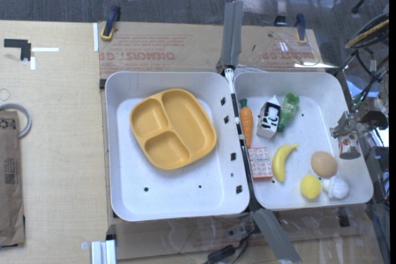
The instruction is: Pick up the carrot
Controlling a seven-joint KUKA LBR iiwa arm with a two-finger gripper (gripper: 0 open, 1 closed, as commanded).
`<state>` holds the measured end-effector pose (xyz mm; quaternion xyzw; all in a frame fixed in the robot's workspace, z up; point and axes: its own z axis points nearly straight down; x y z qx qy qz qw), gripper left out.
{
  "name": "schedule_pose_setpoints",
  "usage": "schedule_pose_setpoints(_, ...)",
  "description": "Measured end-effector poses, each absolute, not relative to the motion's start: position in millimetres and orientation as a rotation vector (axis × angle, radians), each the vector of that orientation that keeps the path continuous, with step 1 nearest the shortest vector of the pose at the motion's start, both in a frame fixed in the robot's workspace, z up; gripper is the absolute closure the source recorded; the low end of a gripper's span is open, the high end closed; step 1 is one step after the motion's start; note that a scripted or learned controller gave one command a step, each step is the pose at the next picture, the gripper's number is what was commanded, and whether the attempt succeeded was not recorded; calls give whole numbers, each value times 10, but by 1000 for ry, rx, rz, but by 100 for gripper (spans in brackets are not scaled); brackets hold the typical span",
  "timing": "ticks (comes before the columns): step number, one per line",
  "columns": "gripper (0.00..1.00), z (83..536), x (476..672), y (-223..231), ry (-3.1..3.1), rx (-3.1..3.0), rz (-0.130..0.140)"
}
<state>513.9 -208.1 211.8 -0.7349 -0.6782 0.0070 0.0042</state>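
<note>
The carrot (246,124), orange with a green top, lies lengthwise against the left wall of the right bin (328,85), beside the divider between the bins. My gripper (348,133) hangs over the right rim of that bin, far to the right of the carrot and apart from it. Nothing shows held in it.
Next to the carrot are a small milk carton (269,119) and a green item (288,108). A banana (283,161), a red-and-white box (260,164), a brown egg (323,164), a lemon (310,187) and a white item (336,188) lie nearer the front. The left bin (124,195) holds a yellow divided plate (172,128).
</note>
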Motion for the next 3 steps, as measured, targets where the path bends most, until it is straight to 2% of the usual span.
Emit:
schedule_pose_setpoints(1, 100, 2176, 5147, -2088, -2125, -2298, 29)
schedule_pose_setpoints(2, 100, 1757, 4992, -2096, -2238, -2198, 6)
schedule_pose_setpoints(3, 100, 1815, 4998, -2103, -2237, -2195, 11)
